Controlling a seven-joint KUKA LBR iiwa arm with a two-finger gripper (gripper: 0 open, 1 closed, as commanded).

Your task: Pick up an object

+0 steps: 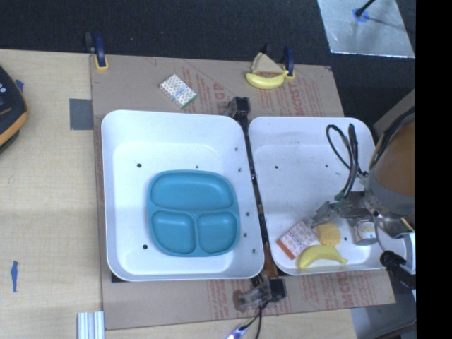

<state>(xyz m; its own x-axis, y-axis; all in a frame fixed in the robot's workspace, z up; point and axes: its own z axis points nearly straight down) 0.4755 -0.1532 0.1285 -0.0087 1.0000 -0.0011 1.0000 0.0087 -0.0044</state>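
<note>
1. Overhead, two white bins sit side by side on a brown board: the left bin [120,189] and the right bin [296,140], their inner walls touching down the middle.
2. Inside the left bin lies a blue tray [192,212] with three compartments, one long one at the far side and two smaller ones at the near side.
3. Low in the right bin, near its front wall, lie three things close together: a banana [321,257], a yellow block [327,233] just behind it, and a packet [297,239] with red print to the left of both.
4. Reaching in from the right, the arm [397,164] hangs over the right bin's right side, with black cables [344,147] looping up from the wrist.
5. Down at the bin floor, the gripper [332,210] points left, right behind the yellow block and near the packet.
6. Whether its fingers are spread or closed cannot be told, as the metal parts there blur together; nothing can be seen held.
7. Beyond the bins, on the board, a second banana [265,80] lies by a blue clamp [288,61], and a small patterned packet [177,90] lies to its left.
8. At the far left edge, part of a black-and-orange device [10,111] rests on the bench
</note>
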